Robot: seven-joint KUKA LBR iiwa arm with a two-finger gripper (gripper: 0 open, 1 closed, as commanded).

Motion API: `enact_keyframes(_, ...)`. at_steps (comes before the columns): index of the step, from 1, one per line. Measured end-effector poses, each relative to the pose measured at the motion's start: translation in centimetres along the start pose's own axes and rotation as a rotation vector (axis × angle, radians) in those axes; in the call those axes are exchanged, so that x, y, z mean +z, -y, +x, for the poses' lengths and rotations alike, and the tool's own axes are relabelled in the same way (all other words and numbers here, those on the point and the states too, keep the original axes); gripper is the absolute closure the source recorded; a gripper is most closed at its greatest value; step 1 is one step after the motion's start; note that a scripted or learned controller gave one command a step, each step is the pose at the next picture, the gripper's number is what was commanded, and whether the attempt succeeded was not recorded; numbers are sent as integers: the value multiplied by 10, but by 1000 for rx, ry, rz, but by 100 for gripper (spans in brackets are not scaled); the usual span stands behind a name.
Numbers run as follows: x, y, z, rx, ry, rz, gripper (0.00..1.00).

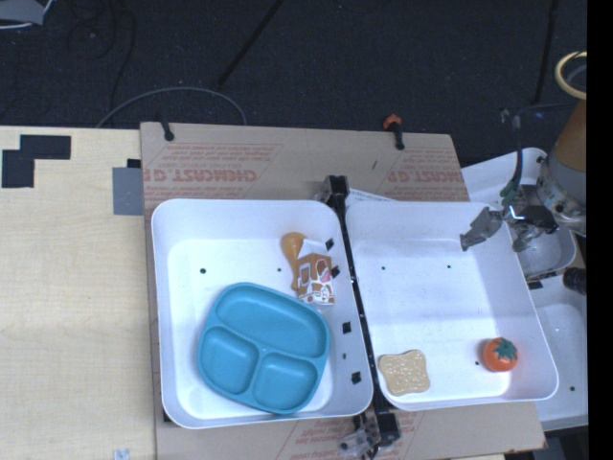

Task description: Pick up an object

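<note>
The gripper [498, 220] hangs over the right bin [436, 257], fingers spread and holding nothing. A tomato [499, 354] and a cracker [403, 372] lie below.

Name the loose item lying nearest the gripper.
The orange tomato-like toy in the right bin's near corner, closer to the gripper than the tan cracker.

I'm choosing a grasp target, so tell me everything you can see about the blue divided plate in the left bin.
The blue divided plate is a rounded, plastic-looking tray in solid light blue with three recessed compartments: one long one along its upper side and two smaller ones below. It lies flat, face up and turned at a slant, on the floor of the left bin, toward the near right corner. Its compartments hold nothing. The small printed carton sits just beyond its upper right rim; whether they touch is unclear.
</note>
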State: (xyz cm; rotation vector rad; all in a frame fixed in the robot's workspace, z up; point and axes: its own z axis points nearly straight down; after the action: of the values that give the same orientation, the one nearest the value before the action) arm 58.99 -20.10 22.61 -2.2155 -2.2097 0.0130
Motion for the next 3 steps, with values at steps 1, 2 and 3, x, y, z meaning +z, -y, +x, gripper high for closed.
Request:
enact_keyframes(1,-9,-2,0,-3,3,-14,0)
enact_keyframes(2,35,0,-3,-3,2,-10,0)
enact_keyframes(3,98,-6,-3,-2,1,-8,0)
